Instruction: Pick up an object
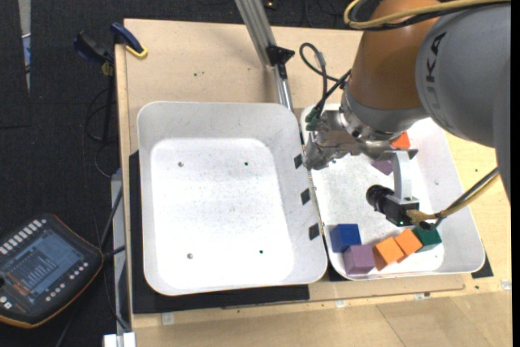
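The gripper [325, 149] is hovering over the right bin [463, 256]; finger state is unclear. Blue cube [344, 236], purple cube [358, 258] and orange cube [389, 249] are crowding together, risking a miss.

Counted on one desk [203, 61]: two shallow white bins, a left bin [146, 175] and a right bin [463, 248]. In the right one, four blocks clustered at the near edge: one blue block [344, 236], one purple block [358, 258], one orange block [389, 249], one green block [426, 238]. Farther back, half hidden beneath the single grey arm [455, 69], two more: one orange piece [400, 142], one purple piece [382, 167]. Six in all, as far as can be told. Elsewhere: one teach pendant [36, 268], one blue-and-yellow clamp [122, 41], one slanted metal pole [248, 0].
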`<action>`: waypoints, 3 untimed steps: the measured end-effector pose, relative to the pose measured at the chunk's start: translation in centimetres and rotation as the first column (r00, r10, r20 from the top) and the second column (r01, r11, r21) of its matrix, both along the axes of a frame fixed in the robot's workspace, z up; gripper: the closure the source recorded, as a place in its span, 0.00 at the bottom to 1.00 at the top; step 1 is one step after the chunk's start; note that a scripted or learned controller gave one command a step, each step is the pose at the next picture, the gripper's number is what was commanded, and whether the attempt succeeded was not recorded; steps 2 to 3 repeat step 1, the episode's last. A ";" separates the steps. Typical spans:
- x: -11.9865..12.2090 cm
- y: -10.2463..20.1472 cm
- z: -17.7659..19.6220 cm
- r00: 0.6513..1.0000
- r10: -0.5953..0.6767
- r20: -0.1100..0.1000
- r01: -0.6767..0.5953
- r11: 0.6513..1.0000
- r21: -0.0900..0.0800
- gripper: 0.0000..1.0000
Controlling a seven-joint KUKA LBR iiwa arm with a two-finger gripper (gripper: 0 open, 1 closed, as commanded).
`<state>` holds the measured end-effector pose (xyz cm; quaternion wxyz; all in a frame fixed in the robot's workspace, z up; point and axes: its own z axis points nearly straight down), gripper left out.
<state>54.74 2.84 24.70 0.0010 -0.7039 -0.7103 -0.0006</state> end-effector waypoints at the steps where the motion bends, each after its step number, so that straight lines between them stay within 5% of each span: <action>1: -1.7 5.6 0.4 1.000 0.001 -0.001 -0.001 1.000 0.000 1.00; 3: -1.7 5.6 0.4 1.000 0.001 -0.001 -0.001 1.000 0.000 1.00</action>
